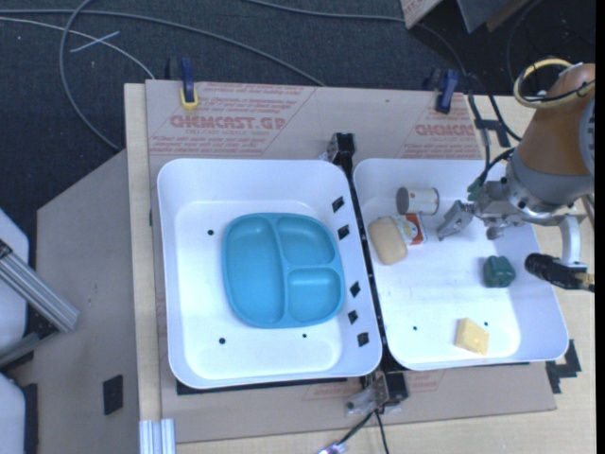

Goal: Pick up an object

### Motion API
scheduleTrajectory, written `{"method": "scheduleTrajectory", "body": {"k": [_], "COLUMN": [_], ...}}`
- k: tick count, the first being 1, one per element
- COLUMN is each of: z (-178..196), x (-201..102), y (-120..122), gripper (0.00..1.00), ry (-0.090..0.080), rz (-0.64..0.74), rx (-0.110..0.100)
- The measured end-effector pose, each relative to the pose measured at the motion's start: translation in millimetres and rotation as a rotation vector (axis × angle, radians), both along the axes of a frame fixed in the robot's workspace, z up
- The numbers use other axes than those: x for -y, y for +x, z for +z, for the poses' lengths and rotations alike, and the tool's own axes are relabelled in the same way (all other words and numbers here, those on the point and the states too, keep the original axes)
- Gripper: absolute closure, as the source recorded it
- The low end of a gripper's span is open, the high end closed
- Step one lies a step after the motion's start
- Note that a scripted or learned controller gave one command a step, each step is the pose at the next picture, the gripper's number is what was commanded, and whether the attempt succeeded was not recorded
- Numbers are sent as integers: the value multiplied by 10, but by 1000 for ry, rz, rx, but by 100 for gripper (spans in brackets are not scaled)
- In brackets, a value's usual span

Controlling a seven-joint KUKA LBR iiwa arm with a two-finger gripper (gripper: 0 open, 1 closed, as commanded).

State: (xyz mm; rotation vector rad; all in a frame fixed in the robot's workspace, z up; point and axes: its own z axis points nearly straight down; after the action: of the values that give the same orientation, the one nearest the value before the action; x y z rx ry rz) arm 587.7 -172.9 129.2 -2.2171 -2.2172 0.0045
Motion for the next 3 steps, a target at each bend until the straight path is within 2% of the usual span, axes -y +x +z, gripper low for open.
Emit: {"method": "scheduleTrajectory", "body": {"k": [1,2,3], "z": [145,718,943], "x": [4,14,16], "y": [21,138,149], "gripper": [100,100,100], "ry": [-1,-4,-3], "rz": [0,1,1], "rx": [8,14,11]}}
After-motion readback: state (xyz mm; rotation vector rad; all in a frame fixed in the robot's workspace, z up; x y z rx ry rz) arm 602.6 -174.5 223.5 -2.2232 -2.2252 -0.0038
